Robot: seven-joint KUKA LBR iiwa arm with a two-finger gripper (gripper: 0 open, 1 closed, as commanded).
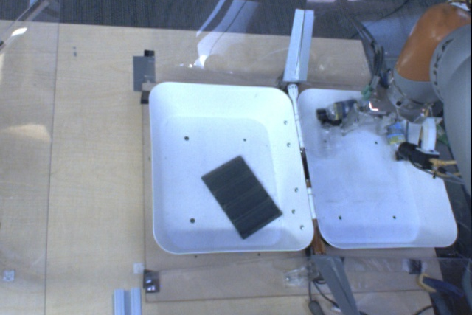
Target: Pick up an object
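the gripper (pixel 333 115) is hanging over the far left corner of the right bin (pixel 383 232), its dark and shiny metal tip pointing toward the divide between the two bins. whether anything is sitting between its jaws, or how far they are parted, cannot be told; the tip is small and blurred against the white. behind it the wrist is trailing off to the right, with a clutter of cables and small fittings, into the grey arm (pixel 453 70) with its orange band (pixel 428 40) at the right edge of the view.

the right bin's floor below the gripper is showing plain white with a few small dark dots.

the left bin (pixel 169 158) is lying just beside the right one, their rims nearly touching along the middle. in it a dark grey flat pad (pixel 241 196), rectangular with fine ribbing across its face, is lying flat on the floor toward the near side, turned at a slant so one corner is pointing at the near right corner of the bin. it is well apart from the gripper.

both bins are resting on a pale wooden bench (pixel 74 158). a grey metal bracket (pixel 299 44) is standing at the far end of the gap between the bins, and a small dark clamp (pixel 144 70) is sitting by the far left corner of the left bin.

no brand, label or writing is legible anywhere.
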